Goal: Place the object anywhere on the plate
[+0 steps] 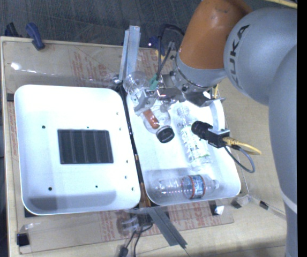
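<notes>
The table (62, 234) carries two bins; the dark plate (85, 146) lies well left of the end effector (152, 105), which hovers low over the right bin (229, 170). Below it lie two clear bottles (192, 138), an orange-capped object (152, 119) just beneath. Picking phase, I judge; its grip I cannot tell. Next: secure, lift, carry left.

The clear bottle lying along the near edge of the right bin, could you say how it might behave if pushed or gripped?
The clear bottle lies on its side, so a push may well roll it. It looks see-through and empty, so probably light and easily squashed. Its smooth plastic could slip in the claw.
</notes>
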